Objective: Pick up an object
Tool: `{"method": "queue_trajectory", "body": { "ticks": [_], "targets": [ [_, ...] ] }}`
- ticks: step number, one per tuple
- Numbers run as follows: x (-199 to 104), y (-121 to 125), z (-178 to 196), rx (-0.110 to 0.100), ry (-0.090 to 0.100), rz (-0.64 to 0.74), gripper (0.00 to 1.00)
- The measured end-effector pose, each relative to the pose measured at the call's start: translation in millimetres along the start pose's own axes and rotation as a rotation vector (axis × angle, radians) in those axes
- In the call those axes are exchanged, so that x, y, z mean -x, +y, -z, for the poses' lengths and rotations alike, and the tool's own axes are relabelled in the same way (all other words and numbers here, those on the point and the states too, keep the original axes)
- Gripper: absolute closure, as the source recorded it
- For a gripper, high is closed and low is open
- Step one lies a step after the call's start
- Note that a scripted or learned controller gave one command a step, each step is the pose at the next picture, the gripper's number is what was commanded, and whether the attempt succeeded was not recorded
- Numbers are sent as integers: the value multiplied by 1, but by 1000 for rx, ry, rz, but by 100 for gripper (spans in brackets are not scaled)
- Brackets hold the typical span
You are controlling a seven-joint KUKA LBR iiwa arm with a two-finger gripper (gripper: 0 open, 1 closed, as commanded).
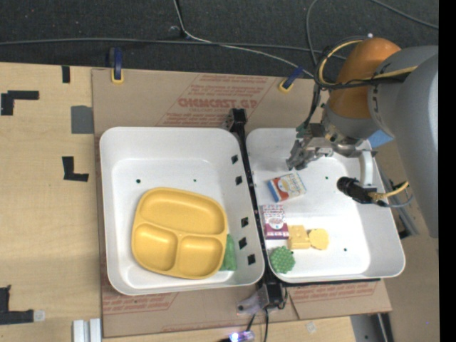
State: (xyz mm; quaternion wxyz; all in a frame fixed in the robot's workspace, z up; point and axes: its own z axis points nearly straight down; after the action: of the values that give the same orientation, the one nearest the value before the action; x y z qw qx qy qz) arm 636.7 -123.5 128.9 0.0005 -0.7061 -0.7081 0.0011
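My gripper hangs over the upper middle of the right bin, a little above and to the right of a small red, white and blue packet. Below the packet lies a maroon and white packet. A yellow toy piece and a green bumpy object rest near the bin's front. Nothing shows between the gripper's tips.
The left bin holds a yellow divided tray with a green item at its right edge. A black clip sits where the bins meet. Cables and a black fitting hang beside the arm.
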Motion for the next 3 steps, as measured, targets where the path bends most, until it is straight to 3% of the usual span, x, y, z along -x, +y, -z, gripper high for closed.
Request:
{"method": "queue_trajectory", "body": {
  "ticks": [2,3],
  "targets": [
    [-7,1,97,7,0,-2,100],
    [-57,-18,106,1,3,3,100]
  ]
}}
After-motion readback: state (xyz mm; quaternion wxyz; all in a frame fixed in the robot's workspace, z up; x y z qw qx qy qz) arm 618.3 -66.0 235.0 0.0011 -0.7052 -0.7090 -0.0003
